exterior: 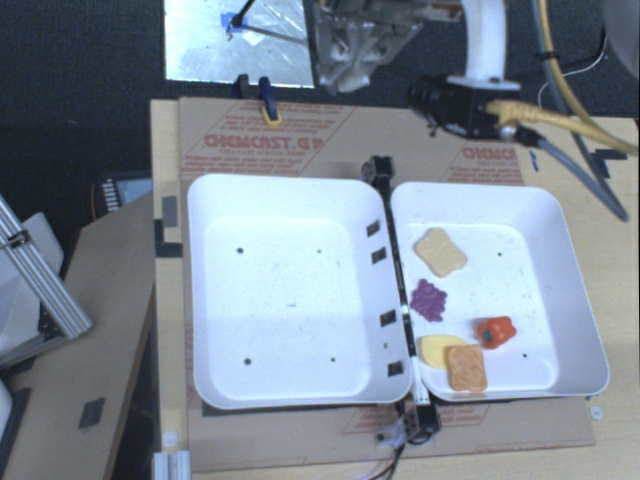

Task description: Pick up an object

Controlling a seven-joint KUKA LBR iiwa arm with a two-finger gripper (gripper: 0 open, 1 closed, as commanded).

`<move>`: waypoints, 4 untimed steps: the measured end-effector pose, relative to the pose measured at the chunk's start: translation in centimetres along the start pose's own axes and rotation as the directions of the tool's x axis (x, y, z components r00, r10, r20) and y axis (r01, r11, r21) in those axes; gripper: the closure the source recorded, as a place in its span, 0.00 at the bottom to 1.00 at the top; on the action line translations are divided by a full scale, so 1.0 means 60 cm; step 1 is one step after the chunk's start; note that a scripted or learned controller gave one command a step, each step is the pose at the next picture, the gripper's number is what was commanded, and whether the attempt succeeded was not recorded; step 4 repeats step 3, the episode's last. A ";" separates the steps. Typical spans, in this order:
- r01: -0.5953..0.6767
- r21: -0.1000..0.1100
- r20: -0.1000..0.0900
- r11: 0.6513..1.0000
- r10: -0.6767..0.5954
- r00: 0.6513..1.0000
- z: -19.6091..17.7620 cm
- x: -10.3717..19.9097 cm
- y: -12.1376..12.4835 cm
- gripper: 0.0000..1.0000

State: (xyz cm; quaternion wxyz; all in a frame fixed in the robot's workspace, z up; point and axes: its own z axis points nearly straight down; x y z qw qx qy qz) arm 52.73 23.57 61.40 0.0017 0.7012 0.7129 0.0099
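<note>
- White plastic right-hand bin (540, 218) has all the pickable stuff: tan bread-shaped slice (440, 252), purple grape cluster (429, 299), red pepper toy (496, 331).
- Tool (345, 53) hangs way up top; can't tell its state.
- I'd go for the bread slice, it sits apart from the rest.

Even, fairly bright overhead light, with soft focus throughout. The 2 white bins (290, 268) wash out near their rims. A foil sheet (235, 26) past the tabletop's (330, 133) far edge glares. Shadows are faint and the dark surround is grainy.
</note>
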 end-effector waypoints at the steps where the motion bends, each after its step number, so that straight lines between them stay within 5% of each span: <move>1: 0.002 -0.002 -0.001 1.000 -0.002 1.000 -0.019 0.001 0.000 1.00; 2: 0.004 -0.004 -0.003 1.000 -0.004 1.000 -0.038 0.001 0.000 1.00; 3: 0.004 -0.003 -0.002 1.000 -0.004 1.000 -0.037 0.001 0.000 0.00; 4: 0.004 -0.003 -0.002 1.000 -0.004 1.000 -0.037 0.001 0.000 0.00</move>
